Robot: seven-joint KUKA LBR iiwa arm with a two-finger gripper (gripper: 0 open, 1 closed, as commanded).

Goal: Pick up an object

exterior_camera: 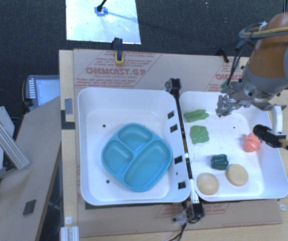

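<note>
The metal two-finger end effector (225,106) hung over the far part of the right-hand shallow white bin (279,182), with nothing visibly between its fingers; whether they were spread or pressed together could not be told from this angle. Candidate objects lay in that bin: a flat green leaf-shaped piece (196,115) nearest the end effector, a second green piece (199,134) just beyond it toward the near wall, a dark green block (219,161), two tan round buns (207,183), and a pink lump (252,143) by the bin's right wall. The approach appeared under way, with no grasp made. The next move would likely call for descending squarely onto one piece, probably the nearest green one.
</note>
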